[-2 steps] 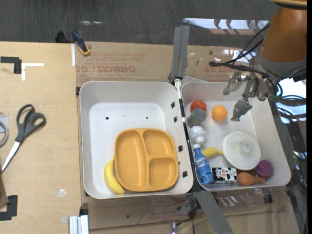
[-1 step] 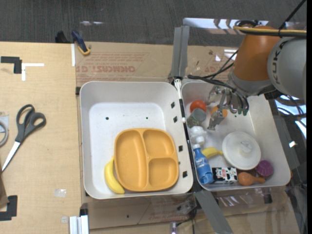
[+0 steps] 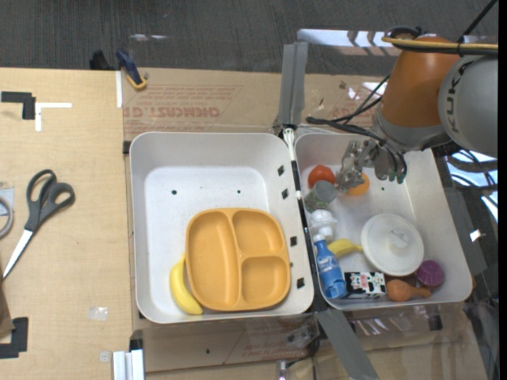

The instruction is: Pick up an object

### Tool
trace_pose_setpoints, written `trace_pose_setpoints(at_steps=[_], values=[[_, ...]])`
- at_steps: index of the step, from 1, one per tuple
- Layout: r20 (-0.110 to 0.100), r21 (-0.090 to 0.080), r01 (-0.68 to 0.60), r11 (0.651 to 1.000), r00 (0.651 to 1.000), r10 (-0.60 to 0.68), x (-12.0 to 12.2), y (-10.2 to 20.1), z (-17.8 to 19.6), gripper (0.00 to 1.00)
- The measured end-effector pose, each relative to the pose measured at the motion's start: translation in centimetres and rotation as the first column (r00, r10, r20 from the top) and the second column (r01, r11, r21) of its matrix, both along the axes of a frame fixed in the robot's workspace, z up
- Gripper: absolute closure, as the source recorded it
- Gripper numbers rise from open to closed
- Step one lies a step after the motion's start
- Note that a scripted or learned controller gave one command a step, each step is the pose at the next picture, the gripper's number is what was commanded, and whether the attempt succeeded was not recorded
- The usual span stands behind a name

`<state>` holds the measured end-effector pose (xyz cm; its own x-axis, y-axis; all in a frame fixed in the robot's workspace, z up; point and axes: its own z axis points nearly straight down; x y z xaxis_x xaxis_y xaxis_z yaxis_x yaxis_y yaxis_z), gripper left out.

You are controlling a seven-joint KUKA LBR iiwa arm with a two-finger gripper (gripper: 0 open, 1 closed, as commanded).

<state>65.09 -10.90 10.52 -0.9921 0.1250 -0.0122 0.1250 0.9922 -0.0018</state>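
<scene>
Scissors [image 3: 41, 204] lie left of the bins.

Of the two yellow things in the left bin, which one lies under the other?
The banana. It pokes out at the lower left from beneath the divided yellow plate, which lies on top and covers most of it.

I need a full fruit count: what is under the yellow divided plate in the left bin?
A banana pokes out from under the yellow divided plate at its lower-left edge. The rest of it, and anything else beneath, is covered.

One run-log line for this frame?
arm: over right bin | tool: low, near orange ball | grasp: unconfirmed | left bin: yellow tray, banana
</scene>
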Motion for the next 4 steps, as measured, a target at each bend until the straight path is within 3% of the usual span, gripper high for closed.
trace_pose_setpoints(at_steps=[1,2,3,4], values=[[-0.005,0.003,-0.113,0.994,0.994,0.113,0.0,5.9,11.8,1.0],[-0.006,0.001,-0.344,0.939,0.939,0.344,-0.9,1.4,29.9,1.0],[-0.007,0.001,-0.473,0.881,0.881,0.473,0.9,-6.0,27.2,1.0],[-0.008,0.001,-0.885,0.466,0.466,0.885,0.9,-11.0,22.3,1.0]])
